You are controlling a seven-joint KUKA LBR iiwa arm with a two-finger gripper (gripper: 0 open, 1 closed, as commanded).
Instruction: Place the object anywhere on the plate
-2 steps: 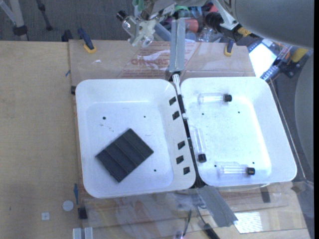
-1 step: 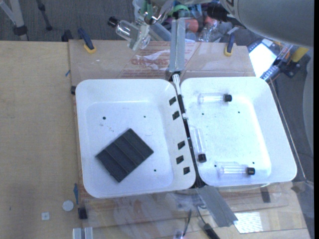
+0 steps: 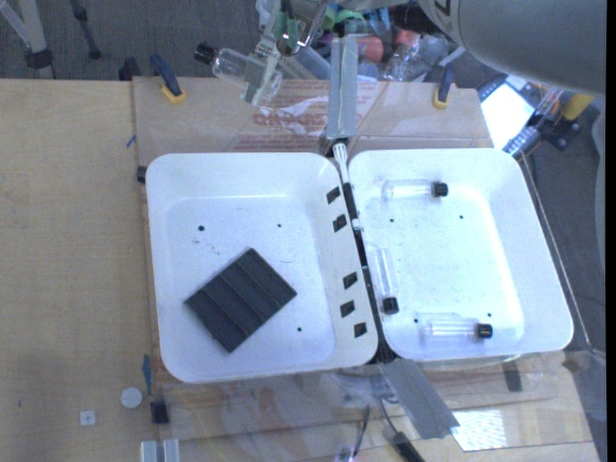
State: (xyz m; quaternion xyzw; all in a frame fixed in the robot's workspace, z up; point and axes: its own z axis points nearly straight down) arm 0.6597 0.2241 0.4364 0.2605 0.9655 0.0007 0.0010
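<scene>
The dark grey ridged plate (image 3: 241, 298) lies flat and turned at an angle in the left bin (image 3: 173, 258), toward its front. My gripper (image 3: 263, 68) hangs high over the bench behind the left bin's back edge. It is shut on a clear tube (image 3: 231, 64) with a black cap, which lies level between the fingers, cap end pointing left. Tube and gripper are well behind the plate and above it.
The right bin (image 3: 539, 287) holds three more clear, black-capped tubes: one at the back (image 3: 414, 191), one by the divider (image 3: 383, 275), one at the front (image 3: 452, 330). Black clips line the rim between the bins (image 3: 345, 248). Clutter and clamps sit behind the bins.
</scene>
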